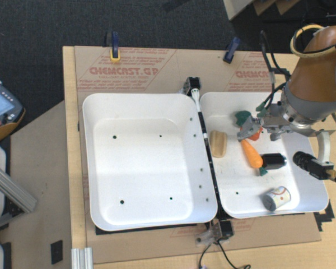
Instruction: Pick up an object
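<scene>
This is a robotics lab: a grey KUKA arm [316,66] works over two white bins [101,116] set on a brown board [157,60] held by blue clamps [113,45], with loose cables [224,251] and dark carpet [33,21] around.

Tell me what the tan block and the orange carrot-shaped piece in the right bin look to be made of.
Tan block: probably unfinished wood, going by its pale matte beige face; foam can't be ruled out.
Orange carrot-shaped piece: likely molded plastic or rubber, a toy, going by its even saturated orange and smooth, slightly glossy skin with a green tip.
</scene>
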{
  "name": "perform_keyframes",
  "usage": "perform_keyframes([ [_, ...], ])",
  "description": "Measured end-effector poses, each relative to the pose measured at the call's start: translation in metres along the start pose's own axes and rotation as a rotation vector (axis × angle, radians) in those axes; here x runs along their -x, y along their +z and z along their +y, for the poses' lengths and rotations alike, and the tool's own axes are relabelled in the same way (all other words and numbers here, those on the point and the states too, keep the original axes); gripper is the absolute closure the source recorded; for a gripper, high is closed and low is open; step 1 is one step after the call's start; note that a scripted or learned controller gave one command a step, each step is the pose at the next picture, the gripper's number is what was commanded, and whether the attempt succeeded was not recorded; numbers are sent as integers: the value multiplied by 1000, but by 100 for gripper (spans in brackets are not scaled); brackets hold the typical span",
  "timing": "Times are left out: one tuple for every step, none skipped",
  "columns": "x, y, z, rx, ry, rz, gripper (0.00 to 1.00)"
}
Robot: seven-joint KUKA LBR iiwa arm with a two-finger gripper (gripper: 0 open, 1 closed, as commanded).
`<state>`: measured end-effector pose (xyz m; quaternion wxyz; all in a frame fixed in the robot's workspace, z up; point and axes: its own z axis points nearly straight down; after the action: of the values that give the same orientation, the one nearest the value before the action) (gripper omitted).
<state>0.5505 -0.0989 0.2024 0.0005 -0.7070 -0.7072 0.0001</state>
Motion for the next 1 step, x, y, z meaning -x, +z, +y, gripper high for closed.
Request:
perform_keyframes([
  [43, 52, -20, -6, 5, 0, 0],
])
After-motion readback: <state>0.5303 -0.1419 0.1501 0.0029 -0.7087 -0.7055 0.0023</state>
